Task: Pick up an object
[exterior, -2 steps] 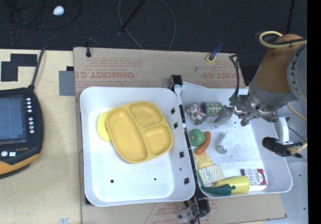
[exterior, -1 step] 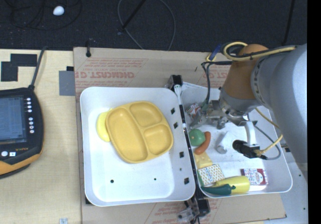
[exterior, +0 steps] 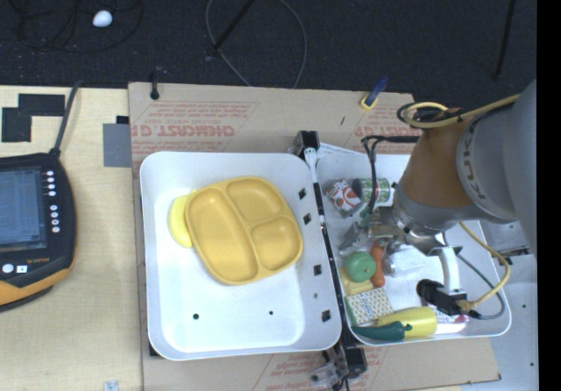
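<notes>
The arm's claw [exterior: 379,238], its grip state impossible to tell, hangs low over the right bin [exterior: 491,325] because the loose pickable clutter sits there, a green ball [exterior: 358,268] just beside it.

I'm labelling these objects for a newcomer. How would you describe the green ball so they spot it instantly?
Look in the right white bin, the cluttered one under the arm. Near its left wall, just left of an orange piece, lies the green ball. It is the only round, plain green thing there.
</notes>
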Available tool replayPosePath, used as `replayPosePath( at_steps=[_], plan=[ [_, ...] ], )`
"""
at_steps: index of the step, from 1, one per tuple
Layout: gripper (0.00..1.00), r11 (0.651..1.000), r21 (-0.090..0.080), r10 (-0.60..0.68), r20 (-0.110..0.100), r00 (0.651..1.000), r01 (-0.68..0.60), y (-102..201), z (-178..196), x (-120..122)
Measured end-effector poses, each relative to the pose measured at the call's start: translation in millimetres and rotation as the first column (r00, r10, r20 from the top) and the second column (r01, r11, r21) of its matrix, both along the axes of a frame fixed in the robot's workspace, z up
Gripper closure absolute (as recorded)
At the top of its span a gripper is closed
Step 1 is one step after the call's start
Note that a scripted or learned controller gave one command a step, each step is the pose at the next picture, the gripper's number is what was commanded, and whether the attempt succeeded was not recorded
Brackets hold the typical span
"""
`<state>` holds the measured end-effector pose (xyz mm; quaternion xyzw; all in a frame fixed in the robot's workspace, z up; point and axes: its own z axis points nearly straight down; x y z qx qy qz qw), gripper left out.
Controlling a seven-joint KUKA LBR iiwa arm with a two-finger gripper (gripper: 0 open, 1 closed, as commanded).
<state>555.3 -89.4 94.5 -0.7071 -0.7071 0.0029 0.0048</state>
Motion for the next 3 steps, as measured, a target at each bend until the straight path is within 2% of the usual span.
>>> replayPosePath(
  at_steps=[1,3],
  plan=[
    [0.0,1.0,0.002,0.0,0.006,1.0,0.0,-16,-8,-4],
    [0.0,1.0,-0.002,-0.001,0.011,1.0,0.001,-12,-7,-35]
  ],
)
